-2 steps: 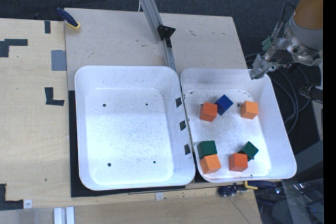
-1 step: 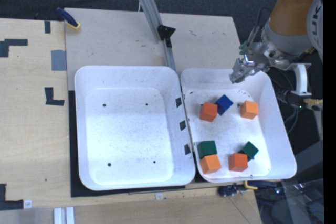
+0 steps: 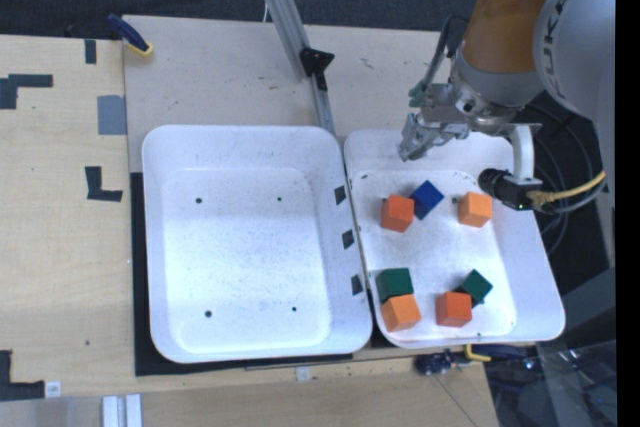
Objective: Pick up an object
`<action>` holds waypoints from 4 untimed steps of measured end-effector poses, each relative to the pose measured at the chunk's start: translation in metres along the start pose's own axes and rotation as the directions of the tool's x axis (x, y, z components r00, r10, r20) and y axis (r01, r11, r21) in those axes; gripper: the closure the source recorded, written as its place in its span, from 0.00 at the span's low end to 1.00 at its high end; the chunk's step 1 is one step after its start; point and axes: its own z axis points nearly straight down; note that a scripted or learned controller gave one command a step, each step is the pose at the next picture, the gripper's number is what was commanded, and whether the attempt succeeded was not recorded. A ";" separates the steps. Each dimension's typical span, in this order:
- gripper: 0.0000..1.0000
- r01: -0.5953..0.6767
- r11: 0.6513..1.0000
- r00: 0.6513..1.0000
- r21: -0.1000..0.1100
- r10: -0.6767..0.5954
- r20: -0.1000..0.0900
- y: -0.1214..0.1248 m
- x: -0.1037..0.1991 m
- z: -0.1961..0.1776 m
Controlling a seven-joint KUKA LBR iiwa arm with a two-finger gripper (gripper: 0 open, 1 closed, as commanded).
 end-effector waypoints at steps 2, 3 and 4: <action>1.00 -0.001 1.000 1.000 0.000 0.001 0.001 -0.006 0.103 0.014; 1.00 0.001 1.000 1.000 0.000 -0.001 0.000 -0.014 0.156 0.015; 0.00 -0.004 1.000 1.000 -0.001 0.004 0.001 -0.014 0.152 0.015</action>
